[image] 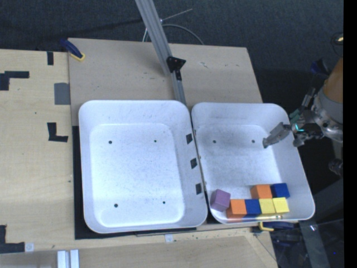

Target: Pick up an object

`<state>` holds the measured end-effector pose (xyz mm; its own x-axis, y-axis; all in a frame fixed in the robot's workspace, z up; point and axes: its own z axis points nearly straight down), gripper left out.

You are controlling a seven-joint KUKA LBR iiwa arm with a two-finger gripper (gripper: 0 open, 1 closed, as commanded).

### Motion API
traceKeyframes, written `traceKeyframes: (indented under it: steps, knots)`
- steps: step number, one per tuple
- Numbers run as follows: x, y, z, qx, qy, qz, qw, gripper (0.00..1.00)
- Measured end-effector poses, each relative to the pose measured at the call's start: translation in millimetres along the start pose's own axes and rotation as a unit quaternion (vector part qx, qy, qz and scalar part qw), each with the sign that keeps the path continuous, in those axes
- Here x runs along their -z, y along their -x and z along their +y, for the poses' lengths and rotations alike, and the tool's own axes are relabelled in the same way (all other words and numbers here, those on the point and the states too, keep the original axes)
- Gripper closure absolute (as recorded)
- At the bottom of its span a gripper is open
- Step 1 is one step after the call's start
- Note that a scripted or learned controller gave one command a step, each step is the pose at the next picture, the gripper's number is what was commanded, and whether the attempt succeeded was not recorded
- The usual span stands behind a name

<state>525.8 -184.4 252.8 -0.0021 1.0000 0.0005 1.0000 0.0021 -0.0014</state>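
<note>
Gripper [277, 134], grip state unclear, over right bin's [290, 166] far-right rim, blocks [262, 200] well apart.

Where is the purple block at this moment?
The purple block lies in the right bin, near its front left corner, just left of the orange block that begins the cluster of coloured blocks.

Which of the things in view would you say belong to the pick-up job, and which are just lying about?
Belong to the job:
- claw
- right bin
- purple block
- orange, blue and yellow blocks

Lying about:
- left bin
- metal pole
- blue-and-yellow clip
</note>
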Motion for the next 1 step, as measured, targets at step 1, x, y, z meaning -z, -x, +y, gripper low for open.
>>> traceKeyframes:
  steps: [1]
  knots:
    - [-56.0, -26.5, -6.2, 0.0, -0.003, 0.001, 1.0, 0.0]
